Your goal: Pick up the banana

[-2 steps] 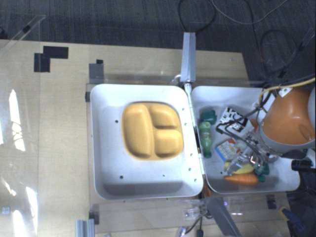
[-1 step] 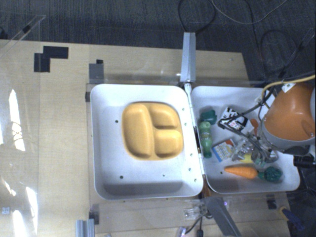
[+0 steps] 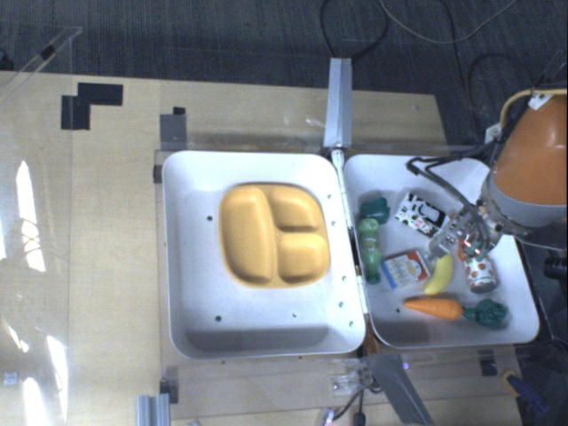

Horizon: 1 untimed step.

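Beside the carrot [image 3: 435, 308], the banana [image 3: 439, 274] looks light, smooth, slightly soft — best pinched mid-body; whether the gripper [image 3: 461, 236] is parted cannot be told.

Arm [image 3: 532, 162] cut off by right edge. Gripper [image 3: 461, 238] blurred, covers banana [image 3: 439, 275] top end. Can [image 3: 481, 273] label and card [image 3: 417, 213] print too small to read.
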Motion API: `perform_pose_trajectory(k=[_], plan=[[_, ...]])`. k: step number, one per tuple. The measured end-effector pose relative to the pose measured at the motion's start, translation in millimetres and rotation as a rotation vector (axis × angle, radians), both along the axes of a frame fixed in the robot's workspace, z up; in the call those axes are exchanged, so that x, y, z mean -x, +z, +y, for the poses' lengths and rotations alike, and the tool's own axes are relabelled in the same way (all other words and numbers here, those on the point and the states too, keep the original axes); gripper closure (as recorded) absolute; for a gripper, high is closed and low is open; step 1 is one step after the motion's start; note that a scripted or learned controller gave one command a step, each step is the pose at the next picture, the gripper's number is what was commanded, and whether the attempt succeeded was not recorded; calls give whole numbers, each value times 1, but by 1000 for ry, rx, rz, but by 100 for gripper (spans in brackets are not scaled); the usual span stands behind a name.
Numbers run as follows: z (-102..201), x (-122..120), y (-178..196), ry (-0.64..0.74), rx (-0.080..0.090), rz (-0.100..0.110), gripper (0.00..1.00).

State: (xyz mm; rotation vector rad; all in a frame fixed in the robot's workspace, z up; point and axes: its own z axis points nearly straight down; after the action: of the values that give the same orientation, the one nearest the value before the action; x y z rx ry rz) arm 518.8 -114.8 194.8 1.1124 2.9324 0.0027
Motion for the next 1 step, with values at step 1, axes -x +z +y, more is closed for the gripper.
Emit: perform_pose_trajectory(k=[1], plan=[[0, 0, 0, -1, 0, 0, 0]])
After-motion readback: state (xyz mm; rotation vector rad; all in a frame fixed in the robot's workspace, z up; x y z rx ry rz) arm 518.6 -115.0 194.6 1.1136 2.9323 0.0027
